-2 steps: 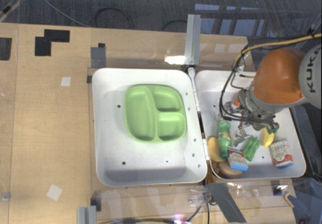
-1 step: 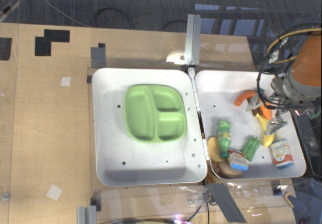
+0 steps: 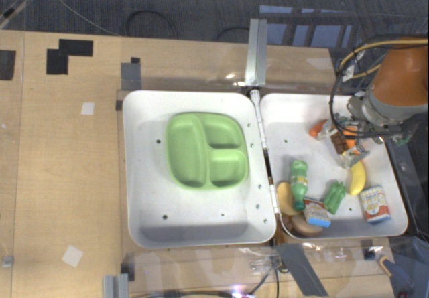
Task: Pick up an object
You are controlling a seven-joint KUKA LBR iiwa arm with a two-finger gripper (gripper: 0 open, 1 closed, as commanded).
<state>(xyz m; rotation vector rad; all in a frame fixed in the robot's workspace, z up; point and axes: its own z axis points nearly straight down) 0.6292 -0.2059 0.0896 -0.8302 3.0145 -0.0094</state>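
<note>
camera view: slanted look down on both bins, arm coming in from the right.
jaws: the gripper point(image 3: 348, 144) is hanging low over the back right part of the right bin point(image 3: 288, 110); i cannot tell how it is set, since the wrist and cables are hiding it.
step in hand: by my judgement the arm is reaching down for a pick, with nothing visibly lifted yet.
nearest things: a small orange toy point(image 3: 317, 130) is lying just left of the gripper, and a yellow banana point(image 3: 358, 177) is lying just below it, smooth and curved.
other candidates: a green bottle point(image 3: 297, 179) and a green pouch point(image 3: 334, 197), both glossy, are sitting mid-bin; a small printed can point(image 3: 374, 204) is standing near the front right corner; a flat snack box point(image 3: 316, 213) is resting by a brown rounded piece point(image 3: 305, 226) at the front edge.
next move: it is calling for a clean close on one item, probably the banana or the orange toy, then a straight lift clear of the crowding.
left bin: the left bin point(image 3: 144, 223) is holding a green divided tray point(image 3: 204, 149), matte moulded plastic with rounded corners.
worktop: the worktop point(image 3: 60, 156) is looking like pale wood laminate.
</note>
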